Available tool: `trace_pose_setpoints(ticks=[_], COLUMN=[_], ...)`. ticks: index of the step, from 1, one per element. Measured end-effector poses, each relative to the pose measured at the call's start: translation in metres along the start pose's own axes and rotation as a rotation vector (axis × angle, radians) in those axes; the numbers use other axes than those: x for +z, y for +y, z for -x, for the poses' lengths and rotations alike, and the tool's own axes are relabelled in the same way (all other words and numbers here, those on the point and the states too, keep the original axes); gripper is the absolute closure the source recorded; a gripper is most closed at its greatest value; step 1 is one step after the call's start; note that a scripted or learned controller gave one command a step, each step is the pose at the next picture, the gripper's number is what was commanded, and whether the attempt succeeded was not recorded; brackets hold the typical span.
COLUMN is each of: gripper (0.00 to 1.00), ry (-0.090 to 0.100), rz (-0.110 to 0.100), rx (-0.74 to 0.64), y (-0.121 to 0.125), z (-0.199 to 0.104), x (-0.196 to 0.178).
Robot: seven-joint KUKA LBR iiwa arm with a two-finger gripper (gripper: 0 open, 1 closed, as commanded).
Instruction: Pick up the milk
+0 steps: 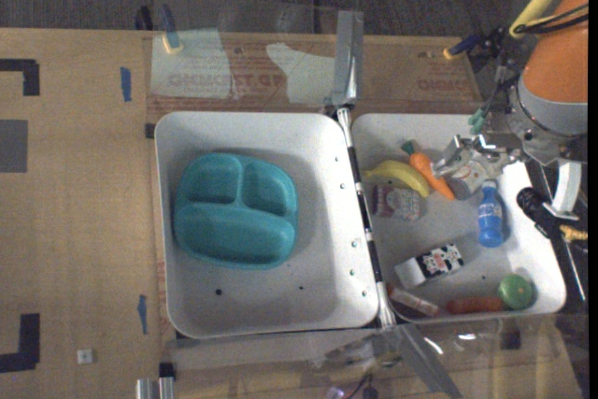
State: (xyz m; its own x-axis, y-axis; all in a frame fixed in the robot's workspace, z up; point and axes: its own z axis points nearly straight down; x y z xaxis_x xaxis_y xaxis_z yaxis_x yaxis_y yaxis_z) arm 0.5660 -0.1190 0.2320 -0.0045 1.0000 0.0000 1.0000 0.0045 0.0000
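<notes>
The milk, a small carton with black cow patches, lies on its side in the right bin, toward the near edge of the tabletop and a little left of that bin's middle. Lying flat with bare floor around most of it, it looks open to a grasp from above, across its narrow sides. The hand sits at the bin's far side, just beside the carrot, well apart from the milk; whether it is spread or pressed together cannot be told from this slant, and nothing is seen held in it. The arm reaches in from the right edge, so the pick seems not yet begun.

Counted in the right bin: one milk, one banana, one carrot, one blue bottle, one small can, one green round thing, one red-orange stick and one flat brown piece along the near wall. The left bin carries one teal tray with three hollows
</notes>
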Motion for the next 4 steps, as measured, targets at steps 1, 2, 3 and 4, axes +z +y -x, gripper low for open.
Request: trace_pose_setpoints(ticks=[1, 2, 3, 4], gripper=[0.0, 0.0, 0.0, 0.0], ry=[0.0, 0.0, -0.003, -0.002], rz=[0.001, 0.008, 0.012, 0.006], rx=[-0.234, -0.028, 0.257, 0.5], y=[-0.004, -0.085, -0.059, 0.027], z=[0.02, 0.024, -0.025, -0.006], x=[0.041, 0.144, 0.144, 0.144])
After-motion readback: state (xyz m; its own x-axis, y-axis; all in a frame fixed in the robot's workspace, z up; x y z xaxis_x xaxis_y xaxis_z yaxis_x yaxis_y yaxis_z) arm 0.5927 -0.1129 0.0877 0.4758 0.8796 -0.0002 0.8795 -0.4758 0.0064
